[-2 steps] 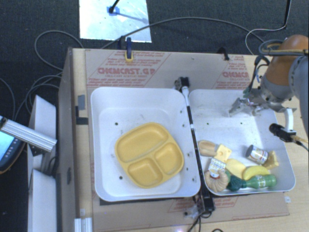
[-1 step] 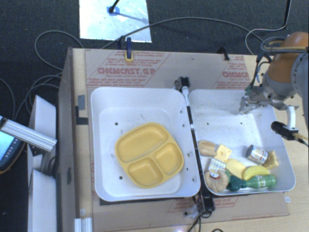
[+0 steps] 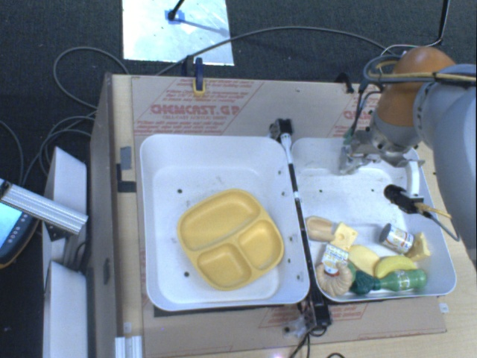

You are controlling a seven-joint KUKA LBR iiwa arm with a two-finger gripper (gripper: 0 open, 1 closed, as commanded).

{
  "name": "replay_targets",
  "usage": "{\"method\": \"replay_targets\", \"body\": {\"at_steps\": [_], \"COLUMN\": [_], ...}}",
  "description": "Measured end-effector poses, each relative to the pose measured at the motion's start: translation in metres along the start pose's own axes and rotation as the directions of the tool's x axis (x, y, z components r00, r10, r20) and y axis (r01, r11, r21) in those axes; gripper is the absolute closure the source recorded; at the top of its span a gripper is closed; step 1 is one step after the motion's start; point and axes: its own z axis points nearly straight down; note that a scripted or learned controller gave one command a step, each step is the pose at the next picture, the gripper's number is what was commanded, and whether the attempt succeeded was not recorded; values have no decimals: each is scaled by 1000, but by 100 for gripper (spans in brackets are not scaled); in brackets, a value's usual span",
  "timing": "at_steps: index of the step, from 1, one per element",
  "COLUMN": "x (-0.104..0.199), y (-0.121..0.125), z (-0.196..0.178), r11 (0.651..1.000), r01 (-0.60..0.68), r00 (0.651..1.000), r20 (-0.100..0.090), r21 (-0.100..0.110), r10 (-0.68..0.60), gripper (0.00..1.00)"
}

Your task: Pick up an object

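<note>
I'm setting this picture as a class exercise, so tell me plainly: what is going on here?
A grey robot arm reaches in from the right, its end effector low over the far end of the right bin, away from the objects. A cluster of small items, including a banana, a green bottle and a small can, lies at that bin's near end. The left bin holds a yellow divided tray. Nothing is visibly picked up yet.

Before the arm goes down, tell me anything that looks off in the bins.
Nothing damaged or spilled. The yellow tray lies skewed in the left bin, and the right bin's items are jumbled against its near edge, the green bottle on its side.
</note>
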Motion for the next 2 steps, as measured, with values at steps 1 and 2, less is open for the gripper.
{"method": "replay_targets", "body": {"at_steps": [1, 2], "x": [-1, -62], "y": [0, -1], "z": [0, -1], "r11": [1000, 1000], "r01": [-1, -2], "r00": [1000, 1000], "r20": [1, 2], "r21": [0, 0], "r10": [1, 2], "gripper": [0, 0]}}
